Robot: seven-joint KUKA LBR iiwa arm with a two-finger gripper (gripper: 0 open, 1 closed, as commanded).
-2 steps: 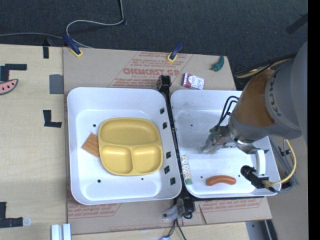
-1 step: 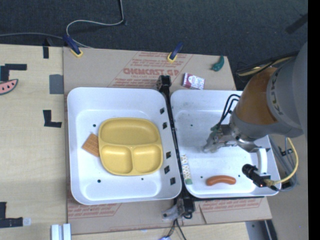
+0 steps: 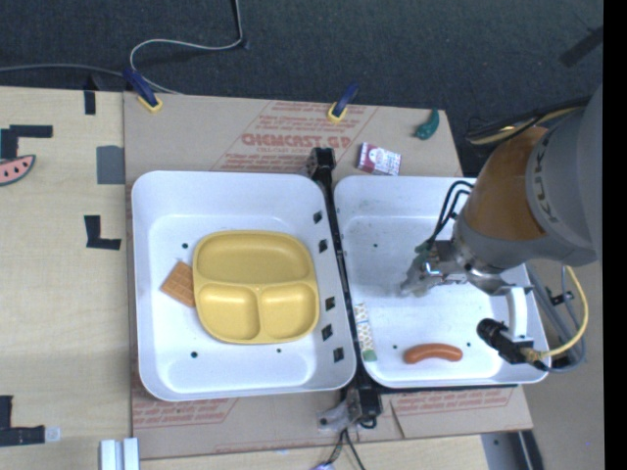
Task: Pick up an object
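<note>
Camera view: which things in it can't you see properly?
Tan piece: partly under the yellow plate in the left bin.
Right bin: the arm covers its right side.
Gripper: too small and blurry to tell if it grips anything.
Packet beyond the bins: print too small to read.

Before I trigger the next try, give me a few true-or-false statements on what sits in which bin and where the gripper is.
1. The yellow plate lies in the view's left bin. True.
2. The sausage lies beside that plate. False: it lies in the right bin, near the front wall.
3. The gripper is over the right bin. True.
4. The gripper has lifted the sausage. False: the sausage rests on the bin floor, apart from the gripper.
5. A tan flat piece sits at the plate's left edge. True.
</note>
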